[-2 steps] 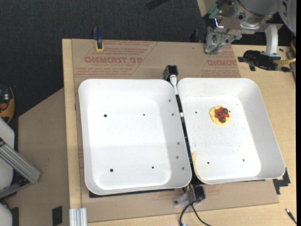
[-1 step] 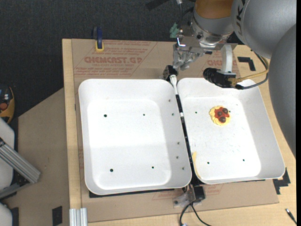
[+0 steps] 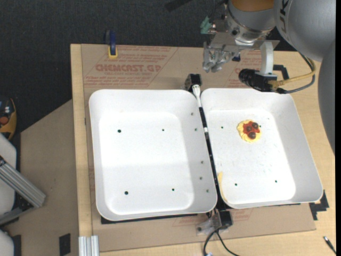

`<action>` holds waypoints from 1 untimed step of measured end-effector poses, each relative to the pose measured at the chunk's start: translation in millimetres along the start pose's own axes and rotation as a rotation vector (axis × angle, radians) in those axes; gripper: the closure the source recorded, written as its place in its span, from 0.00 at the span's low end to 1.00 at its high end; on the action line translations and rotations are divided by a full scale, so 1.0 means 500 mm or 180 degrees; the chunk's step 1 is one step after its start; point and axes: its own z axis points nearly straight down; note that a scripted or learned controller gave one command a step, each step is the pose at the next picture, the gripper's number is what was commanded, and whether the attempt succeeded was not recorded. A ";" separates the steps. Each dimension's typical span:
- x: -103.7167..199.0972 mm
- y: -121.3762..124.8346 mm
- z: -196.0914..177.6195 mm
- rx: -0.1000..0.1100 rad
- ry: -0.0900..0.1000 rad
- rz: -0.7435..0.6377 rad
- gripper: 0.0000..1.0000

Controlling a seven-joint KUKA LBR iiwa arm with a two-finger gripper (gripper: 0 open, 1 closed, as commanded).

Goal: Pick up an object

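Note:
A small flat yellow object with red and dark spots [image 3: 249, 130] lies in the right bin [image 3: 287, 185], toward its far side. A thin pale yellow piece [image 3: 220, 184] rests against that bin's near left wall. My gripper [image 3: 215, 63] hangs high over the bench beyond the bins' far edge, above the gap between them. It is well clear of the yellow object, which lies nearer and to the right of it. Nothing shows beneath the gripper.
The left bin [image 3: 106, 116] shows bare white floor with a few dark dots. A black strip [image 3: 204, 137] runs along the seam between the bins. A blue and yellow clamp [image 3: 111, 44] stands at the board's far left edge.

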 end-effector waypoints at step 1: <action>0.097 -0.004 0.153 0.0040 0.0002 -0.0012 1.00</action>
